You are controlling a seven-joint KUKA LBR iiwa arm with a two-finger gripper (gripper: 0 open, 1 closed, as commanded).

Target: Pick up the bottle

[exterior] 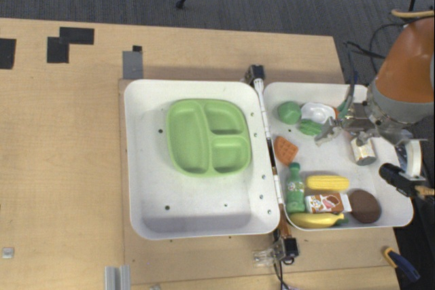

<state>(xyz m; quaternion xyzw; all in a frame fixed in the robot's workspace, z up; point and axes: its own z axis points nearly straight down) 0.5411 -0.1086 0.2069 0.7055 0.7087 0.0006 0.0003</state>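
Jaws' state can't tell, w/ bottle [295, 189] boxed in by waffle [286, 149], corn [327, 183] & banana [317, 219].

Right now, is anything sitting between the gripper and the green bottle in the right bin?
Nothing visible blocks it. The gripper hangs above the right white bin, up and right of the small green plastic bottle. Bare bin floor lies between them. The orange waffle-like piece and yellow corn cob flank the bottle closely.
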